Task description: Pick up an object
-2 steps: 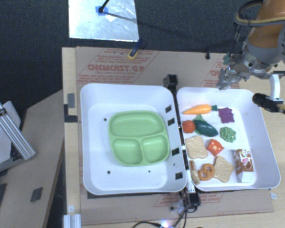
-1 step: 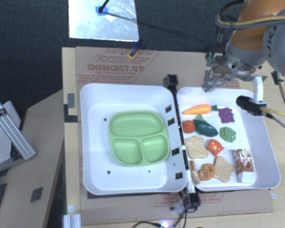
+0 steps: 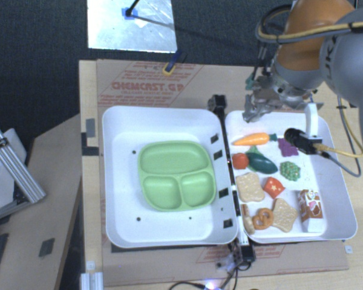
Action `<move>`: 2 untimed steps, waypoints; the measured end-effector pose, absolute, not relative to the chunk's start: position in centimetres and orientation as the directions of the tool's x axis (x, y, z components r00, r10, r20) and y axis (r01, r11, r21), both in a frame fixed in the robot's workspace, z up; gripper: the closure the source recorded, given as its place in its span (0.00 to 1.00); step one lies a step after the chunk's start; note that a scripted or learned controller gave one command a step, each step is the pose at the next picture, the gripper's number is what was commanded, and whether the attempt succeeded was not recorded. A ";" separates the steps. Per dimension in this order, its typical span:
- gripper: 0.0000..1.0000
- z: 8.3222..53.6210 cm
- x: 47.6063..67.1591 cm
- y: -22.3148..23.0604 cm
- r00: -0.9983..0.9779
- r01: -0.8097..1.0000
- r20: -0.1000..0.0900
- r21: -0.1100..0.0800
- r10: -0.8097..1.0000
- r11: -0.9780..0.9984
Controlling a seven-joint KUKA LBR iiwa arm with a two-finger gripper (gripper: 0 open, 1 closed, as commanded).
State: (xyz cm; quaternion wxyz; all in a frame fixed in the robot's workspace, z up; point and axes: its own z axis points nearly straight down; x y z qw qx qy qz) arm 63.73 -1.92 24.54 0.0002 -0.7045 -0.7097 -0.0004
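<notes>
My gripper [image 3: 255, 113] hangs open over the far left corner of the right bin [image 3: 337, 192], nothing between its fingers. Just in front of it lies an orange carrot [image 3: 252, 139]. Below the carrot sit a red tomato [image 3: 239, 160] and a dark green vegetable [image 3: 262, 162]. Further right are a purple piece [image 3: 287, 145] and a green broccoli [image 3: 290, 170]. Toward the near edge lie a bread slice [image 3: 250, 186], a red wedge [image 3: 273, 187], a pretzel [image 3: 261, 218], a toast piece [image 3: 284, 215] and a wrapped snack bar [image 3: 310, 209].
The left bin [image 3: 121, 162] holds a green divided plate [image 3: 175, 175]. A black ridge with clips [image 3: 222, 156] separates the two bins. A black fitting with a yellow cable [image 3: 302, 141] hangs from the arm over the right bin's far side.
</notes>
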 end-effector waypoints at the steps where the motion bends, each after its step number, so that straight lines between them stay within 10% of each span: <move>1: 1.00 23.6 62.9 2.2 -0.008 1.000 0.001 0.000 1.000 0.008; 2: 1.00 23.8 61.5 7.0 -0.010 1.000 0.002 0.000 1.000 0.010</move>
